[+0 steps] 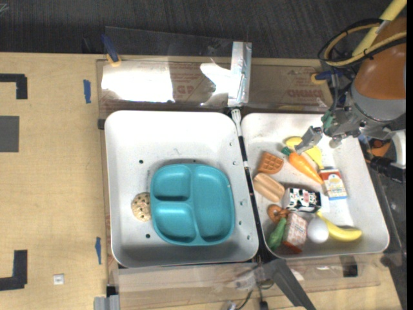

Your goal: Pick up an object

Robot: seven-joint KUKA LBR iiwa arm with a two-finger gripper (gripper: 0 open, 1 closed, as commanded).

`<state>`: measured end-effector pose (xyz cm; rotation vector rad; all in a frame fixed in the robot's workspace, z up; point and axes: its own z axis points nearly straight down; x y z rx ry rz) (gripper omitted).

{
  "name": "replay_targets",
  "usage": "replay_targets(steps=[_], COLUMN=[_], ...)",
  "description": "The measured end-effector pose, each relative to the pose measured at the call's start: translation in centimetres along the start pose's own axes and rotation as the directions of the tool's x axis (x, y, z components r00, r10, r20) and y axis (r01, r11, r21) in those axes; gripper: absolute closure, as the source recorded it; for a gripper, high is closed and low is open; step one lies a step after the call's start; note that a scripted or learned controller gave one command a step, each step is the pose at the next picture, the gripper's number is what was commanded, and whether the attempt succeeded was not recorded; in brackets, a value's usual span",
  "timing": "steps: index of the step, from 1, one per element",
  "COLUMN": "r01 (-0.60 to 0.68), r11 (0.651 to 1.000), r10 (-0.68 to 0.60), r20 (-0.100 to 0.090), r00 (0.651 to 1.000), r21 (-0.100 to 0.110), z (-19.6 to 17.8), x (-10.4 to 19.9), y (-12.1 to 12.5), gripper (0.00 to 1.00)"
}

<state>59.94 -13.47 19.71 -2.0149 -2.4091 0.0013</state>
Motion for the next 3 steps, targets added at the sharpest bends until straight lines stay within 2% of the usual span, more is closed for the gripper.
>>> replay_targets(steps=[1,2,3], r01=[-0.071,-0.071,-0.247], r11=[0.997,0.997,0.969], r10=[0.071,0.071,0.247], r20=[0.003,0.003,-0.003], r00=[0.997,0.997,0.969], r21=[-0.009,-0.012,-0.008], z=[10.9,9.8,0.9], x=[-1.8,-1.8,6.7], y=[0.1,0.2,3.2], gripper=[0.00,1.00,1.00])
